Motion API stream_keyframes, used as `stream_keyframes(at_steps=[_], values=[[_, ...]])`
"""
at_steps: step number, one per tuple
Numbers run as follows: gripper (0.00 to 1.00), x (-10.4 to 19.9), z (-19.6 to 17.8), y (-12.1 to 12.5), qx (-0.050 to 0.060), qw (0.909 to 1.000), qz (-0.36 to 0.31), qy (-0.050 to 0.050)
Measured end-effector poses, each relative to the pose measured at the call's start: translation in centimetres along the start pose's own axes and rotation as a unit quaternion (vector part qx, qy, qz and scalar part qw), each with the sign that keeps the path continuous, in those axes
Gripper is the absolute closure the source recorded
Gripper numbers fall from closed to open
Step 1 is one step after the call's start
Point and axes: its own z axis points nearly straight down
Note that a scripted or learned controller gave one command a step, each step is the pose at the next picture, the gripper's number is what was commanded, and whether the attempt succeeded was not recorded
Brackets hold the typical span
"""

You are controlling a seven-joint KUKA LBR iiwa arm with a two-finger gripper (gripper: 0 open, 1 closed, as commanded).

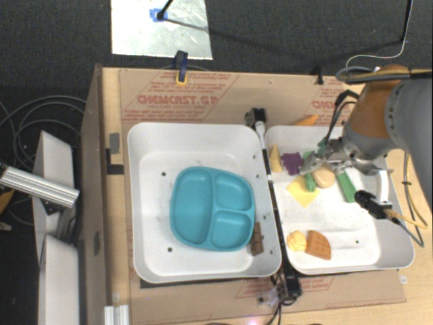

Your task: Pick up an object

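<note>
Gripper low in right bin, toward its 12 o'clock end, among toys; fingers' state cannot be told. Tan piece and green piece lie just beside it at 6 o'clock, purple piece at 9. Left bin holds blue tray.

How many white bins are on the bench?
2. The left bin holds a blue divided plate. The right bin, beside it, holds small food-like items; the gripper hangs over its upper part.
</note>
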Motion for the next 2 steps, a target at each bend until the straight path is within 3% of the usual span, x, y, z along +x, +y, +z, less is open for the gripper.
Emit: stream_keyframes(at_steps=[1,2], values=[[0.0,3.5,0.1,5.4,0.004,1.0,0.0,0.003],[0.0,8.0,-10.5,-0.1,0.003,1.0,-0.001,0.004]])
